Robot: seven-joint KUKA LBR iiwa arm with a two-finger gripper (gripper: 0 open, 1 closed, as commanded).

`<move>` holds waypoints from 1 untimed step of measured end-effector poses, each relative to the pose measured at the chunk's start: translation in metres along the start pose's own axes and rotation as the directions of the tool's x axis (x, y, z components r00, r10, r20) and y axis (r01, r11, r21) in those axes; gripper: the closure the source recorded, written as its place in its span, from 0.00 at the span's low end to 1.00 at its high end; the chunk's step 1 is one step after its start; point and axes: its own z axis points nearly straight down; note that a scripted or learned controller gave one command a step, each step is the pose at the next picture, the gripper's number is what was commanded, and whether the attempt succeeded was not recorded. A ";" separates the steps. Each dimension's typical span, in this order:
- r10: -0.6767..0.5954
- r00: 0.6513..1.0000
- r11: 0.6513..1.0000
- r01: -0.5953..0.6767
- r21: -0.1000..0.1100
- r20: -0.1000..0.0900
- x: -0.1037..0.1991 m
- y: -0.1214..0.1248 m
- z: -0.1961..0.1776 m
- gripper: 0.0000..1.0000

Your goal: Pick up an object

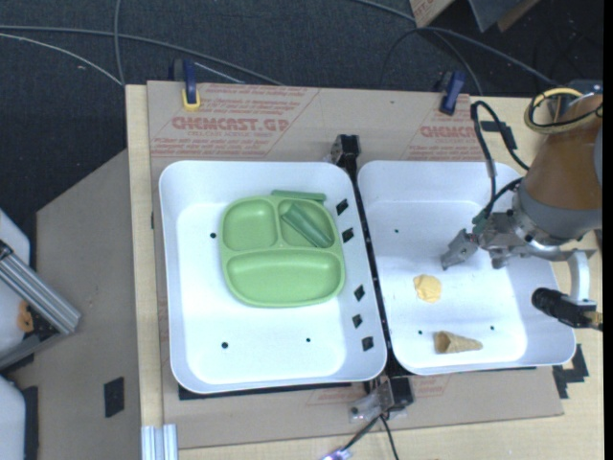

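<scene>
While the arm (560, 175) was reached in from the right of the frame, the gripper (469, 247) was hung low over the right bin (407, 185), in its upper right part. Whether the claw was open or closed could not be told; nothing was seen between its tips. Two candidates were left on the bin floor at lower centre right: a yellow lump (428, 287), just below and left of the gripper, and a tan cone (457, 342), near the lower rim. The lump was the nearer, so it was judged the likelier target, and the slanted wrist was judged to suit a descent toward it. The lump was roundish, with no clear long axis. The cone was laid flat, its long axis roughly left to right; its pointed end appeared to be turned right, though this was small and uncertain. In the left bin (192, 333) a green tray (278, 281) was set, well apart.
</scene>
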 end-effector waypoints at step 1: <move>0.001 1.000 1.000 -0.001 -0.007 0.002 0.000 0.001 -0.014 1.00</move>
